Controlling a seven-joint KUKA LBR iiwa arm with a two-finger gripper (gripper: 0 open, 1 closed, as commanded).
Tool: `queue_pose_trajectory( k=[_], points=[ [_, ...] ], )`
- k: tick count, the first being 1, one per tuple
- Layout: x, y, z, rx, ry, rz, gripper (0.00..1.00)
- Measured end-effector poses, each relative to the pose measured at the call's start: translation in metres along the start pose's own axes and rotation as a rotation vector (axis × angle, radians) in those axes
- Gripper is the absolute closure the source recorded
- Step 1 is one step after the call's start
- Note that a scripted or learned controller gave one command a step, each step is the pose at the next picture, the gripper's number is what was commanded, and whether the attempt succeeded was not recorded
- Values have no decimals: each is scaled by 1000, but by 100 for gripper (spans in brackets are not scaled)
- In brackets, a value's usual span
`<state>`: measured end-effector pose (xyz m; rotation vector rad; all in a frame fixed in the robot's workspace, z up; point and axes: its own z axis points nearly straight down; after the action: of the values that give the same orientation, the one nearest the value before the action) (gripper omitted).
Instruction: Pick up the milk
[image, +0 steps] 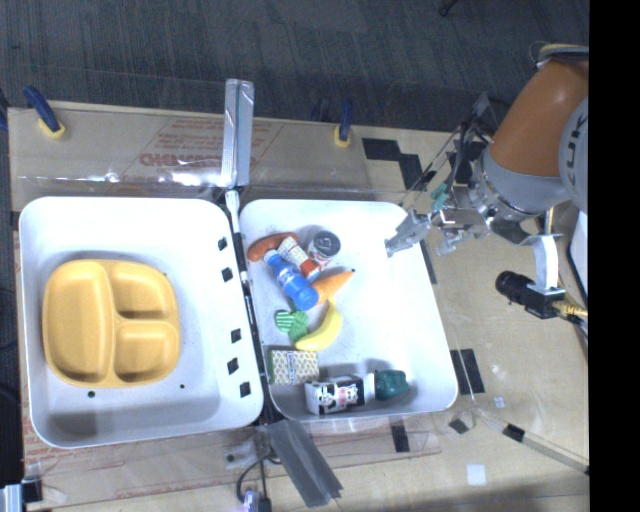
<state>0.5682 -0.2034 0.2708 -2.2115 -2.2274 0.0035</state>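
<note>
The arm (540, 120) comes in over the worktop's (510, 340) right side, its orange band up near the top right corner, and the hand (408, 236) hangs at the right bin's (425, 330) far right corner, just above the rim. From here I cannot tell whether it is spread or pressed together (the tips are small and grey against the white wall), and nothing shows between them.

The milk (333, 395) lies on its side along the right bin's near edge, a small white carton with dark patches, well apart from the hand. A green object (390, 383) touches its right end, and a patterned packet (292, 365) sits just beside its left end, toward the near left corner.

Up the middle of the same bin there is a cluster: a blue bottle (295, 283) on a slant, a banana (322, 331) below it, a small green item (292, 322) just left of the banana, an orange carrot (336, 282) to the bottle's right, a round tin (326, 244) nearer the far edge, and a reddish sausage-like piece (264, 245) at the far left of the group.

The left bin (205, 400) holds a yellow divided tray (110, 322), lying flat toward its left side.
</note>
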Motion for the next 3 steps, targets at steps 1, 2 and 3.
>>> queue_pose_trajectory(
  k=[1, 2, 3],
  points=[
    [17, -87, 157, 0, 1, -135, 0],
    [14, -73, 179, -2, -1, -159, 0],
    [14, -73, 169, -2, -2, -165, 100]
  ],
)
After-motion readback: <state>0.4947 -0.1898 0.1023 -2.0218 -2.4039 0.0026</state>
